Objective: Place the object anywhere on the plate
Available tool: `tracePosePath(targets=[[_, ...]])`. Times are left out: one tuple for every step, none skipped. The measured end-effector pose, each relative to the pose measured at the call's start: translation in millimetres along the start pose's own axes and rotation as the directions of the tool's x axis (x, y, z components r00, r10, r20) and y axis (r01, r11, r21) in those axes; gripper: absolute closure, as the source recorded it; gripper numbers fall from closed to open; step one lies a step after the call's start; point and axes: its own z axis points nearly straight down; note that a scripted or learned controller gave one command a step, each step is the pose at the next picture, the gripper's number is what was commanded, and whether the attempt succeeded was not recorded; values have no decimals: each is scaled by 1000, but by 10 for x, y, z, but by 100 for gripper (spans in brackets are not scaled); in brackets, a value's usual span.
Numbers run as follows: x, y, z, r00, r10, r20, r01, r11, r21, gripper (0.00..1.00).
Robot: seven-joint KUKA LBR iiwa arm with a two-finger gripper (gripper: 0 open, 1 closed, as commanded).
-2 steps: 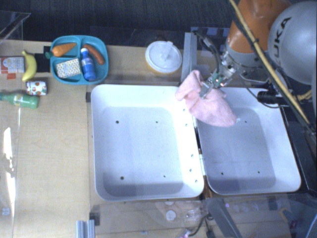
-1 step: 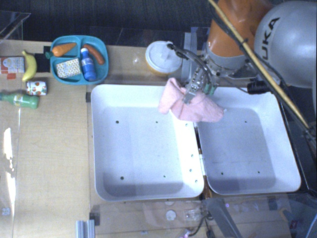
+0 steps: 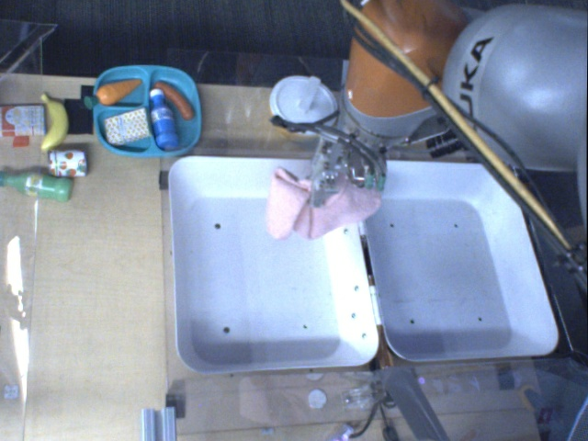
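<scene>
A pink cloth [image 3: 303, 211] hangs crumpled over the upper right part of the left bin [image 3: 257, 283], its top bunched up between the fingers of my gripper [image 3: 338, 180]. The gripper is shut on the cloth and holds it off the bin floor, just left of the wall between the two bins. The plate [image 3: 190, 92] is a blue divided dish on the bench at the far left, beyond the left bin's back corner. It holds a toy carrot [image 3: 119, 91], a sausage [image 3: 177, 102], a blue bottle [image 3: 163, 122] and a pale square piece [image 3: 125, 127].
The right bin [image 3: 459, 274] lies under the arm. A white round cup [image 3: 303, 100] stands behind the bins near the wrist. On the bench at left are a banana [image 3: 55, 122], a small carton [image 3: 20, 123], a can [image 3: 67, 163] and a green bottle [image 3: 37, 186].
</scene>
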Motion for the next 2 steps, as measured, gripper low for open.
tracePosePath(targets=[[220, 454, 103, 999, -40, 0, 40, 999, 0, 100], [218, 452, 102, 999, -39, 0, 39, 999, 0, 0]])
